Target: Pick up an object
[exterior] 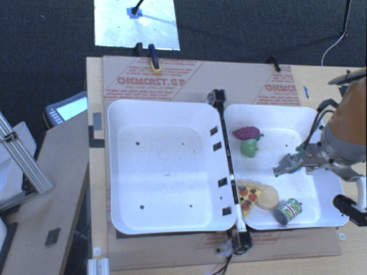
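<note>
The right bin holds a purple bunch of grapes, a green pepper, a pizza slice and a small green-labelled can lying on its side. My gripper reaches in from the right and hangs over the bin's middle, right of the pepper and above the can. Nothing shows between its fingers.
The left bin sits beside the right one, with a black divider with clips between them. Both rest on a cardboard sheet. A metal plate lies beyond the bench.
</note>
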Motion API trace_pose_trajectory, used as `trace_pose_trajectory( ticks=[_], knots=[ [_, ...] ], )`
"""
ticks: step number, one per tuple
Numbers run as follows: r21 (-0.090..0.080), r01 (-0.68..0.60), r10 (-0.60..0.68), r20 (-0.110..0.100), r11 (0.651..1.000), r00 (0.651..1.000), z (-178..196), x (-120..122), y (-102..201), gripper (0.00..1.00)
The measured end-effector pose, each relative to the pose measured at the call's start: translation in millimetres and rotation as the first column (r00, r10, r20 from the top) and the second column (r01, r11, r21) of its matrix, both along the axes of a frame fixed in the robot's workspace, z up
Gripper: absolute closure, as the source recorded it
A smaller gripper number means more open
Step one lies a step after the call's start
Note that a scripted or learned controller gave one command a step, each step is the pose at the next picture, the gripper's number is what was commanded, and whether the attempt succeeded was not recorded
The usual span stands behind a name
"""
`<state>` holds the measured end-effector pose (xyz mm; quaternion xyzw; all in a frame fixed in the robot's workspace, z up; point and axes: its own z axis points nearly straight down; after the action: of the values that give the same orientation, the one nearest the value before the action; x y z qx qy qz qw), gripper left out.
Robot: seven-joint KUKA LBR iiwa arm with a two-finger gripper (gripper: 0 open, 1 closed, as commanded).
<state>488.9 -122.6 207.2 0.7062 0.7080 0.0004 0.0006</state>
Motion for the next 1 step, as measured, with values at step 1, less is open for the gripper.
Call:
trace_pose_trajectory(
  ticks=[1],
  knots=[
    [0.0,-0.002,0.002,0.003,1.0,1.0,10.9,1.1,0.1,1.0]
  ],
)
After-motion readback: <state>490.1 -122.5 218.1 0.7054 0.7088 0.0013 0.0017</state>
